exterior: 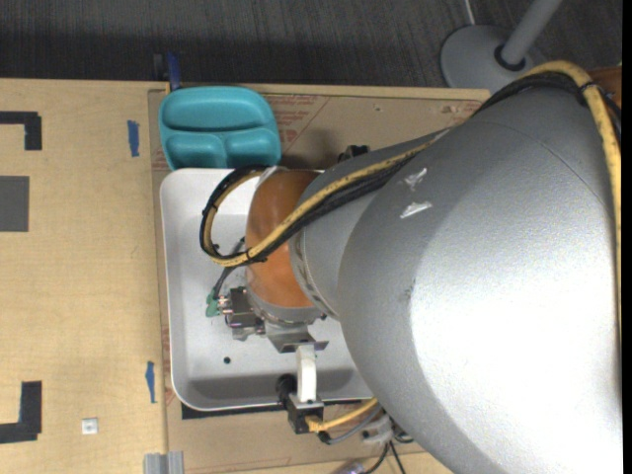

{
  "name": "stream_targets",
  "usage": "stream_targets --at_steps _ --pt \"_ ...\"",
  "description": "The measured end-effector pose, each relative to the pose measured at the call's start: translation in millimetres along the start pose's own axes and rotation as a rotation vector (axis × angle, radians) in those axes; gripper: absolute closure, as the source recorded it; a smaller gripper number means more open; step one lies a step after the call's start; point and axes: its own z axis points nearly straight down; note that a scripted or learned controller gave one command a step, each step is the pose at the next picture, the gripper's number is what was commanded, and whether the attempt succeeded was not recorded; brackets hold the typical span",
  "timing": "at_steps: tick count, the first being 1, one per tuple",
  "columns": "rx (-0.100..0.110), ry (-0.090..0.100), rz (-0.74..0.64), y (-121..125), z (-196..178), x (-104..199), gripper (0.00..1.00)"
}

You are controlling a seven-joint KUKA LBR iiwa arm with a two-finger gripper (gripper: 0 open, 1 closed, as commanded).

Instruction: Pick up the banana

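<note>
The arm [474, 265] is bent low over the white bin [188, 363], and its own bulk covers the tool end, so I cannot tell what state the gripper is in. At twelve o'clock from the orange band [267, 235], a teal container [219, 126] sits just beyond the bin's rim. The banana I cannot spot; presumably it lies beneath the wrist, which would explain the steep reach.

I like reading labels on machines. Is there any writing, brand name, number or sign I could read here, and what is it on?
None can be read.
Faint reddish print on the cardboard sheet behind the white bin: too blurred to read.
The grey arm, the teal tray and the wooden bench bear no legible text.
</note>
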Motion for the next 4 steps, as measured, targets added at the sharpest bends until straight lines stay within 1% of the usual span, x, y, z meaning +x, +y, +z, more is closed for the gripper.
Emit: stream_targets --at_steps 4 --pt "-0.003 -0.001 -0.004 1 -39 2 1.0"
